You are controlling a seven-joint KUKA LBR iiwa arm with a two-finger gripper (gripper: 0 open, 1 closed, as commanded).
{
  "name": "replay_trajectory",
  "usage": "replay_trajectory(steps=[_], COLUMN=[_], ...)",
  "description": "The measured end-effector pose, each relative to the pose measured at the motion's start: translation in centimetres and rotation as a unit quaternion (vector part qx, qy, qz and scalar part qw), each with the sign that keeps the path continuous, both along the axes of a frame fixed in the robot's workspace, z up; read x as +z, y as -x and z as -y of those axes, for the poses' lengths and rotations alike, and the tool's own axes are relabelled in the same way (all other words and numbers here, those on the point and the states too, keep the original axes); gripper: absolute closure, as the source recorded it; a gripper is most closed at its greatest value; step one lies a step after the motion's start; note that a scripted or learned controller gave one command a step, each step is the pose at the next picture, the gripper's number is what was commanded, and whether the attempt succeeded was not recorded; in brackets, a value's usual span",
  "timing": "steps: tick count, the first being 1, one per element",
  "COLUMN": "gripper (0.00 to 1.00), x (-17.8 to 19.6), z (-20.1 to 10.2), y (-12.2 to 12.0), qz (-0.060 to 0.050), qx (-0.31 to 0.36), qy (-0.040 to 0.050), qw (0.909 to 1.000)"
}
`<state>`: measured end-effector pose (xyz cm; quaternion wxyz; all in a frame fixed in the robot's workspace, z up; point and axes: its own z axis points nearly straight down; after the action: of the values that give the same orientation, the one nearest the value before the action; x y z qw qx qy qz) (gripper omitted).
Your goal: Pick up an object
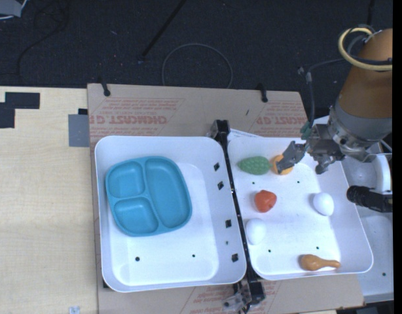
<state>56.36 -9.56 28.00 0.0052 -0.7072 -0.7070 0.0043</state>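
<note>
Nearest the camera in the right bin (358,257) lies a tan drumstick-shaped piece (318,262), untouched by the front wall. A little farther in sit a white ball (255,230) close to the divider, a red lumpy piece (265,201) near the middle, and a white egg (323,204) toward the right. Farther still, a green leafy piece (255,165) rests just beside a small orange piece (281,165). The gripper (304,154) is at that orange piece, 1 dark finger (292,154) touching or overlapping it, but whether the fingers are apart or clamped on it I cannot tell (their tips blur together). The left bin (162,270) holds a blue 3-compartment plate (148,195).

Judging by this, nothing is lifted yet: all 6 pieces look to be resting on the bin floor, so the grasp and raise remain.
</note>
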Motion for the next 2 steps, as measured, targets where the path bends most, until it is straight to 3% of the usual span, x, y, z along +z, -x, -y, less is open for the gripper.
replay_trajectory(steps=[1, 2], gripper=[0.00, 0.00], x=[0.6, -3.8], z=[0.0, -0.2], y=[-0.2, 0.3], qz=[0.006, 0.003], qx=[0.001, 0.001], qy=[0.0007, 0.0001], qw=[1.0000, 1.0000])
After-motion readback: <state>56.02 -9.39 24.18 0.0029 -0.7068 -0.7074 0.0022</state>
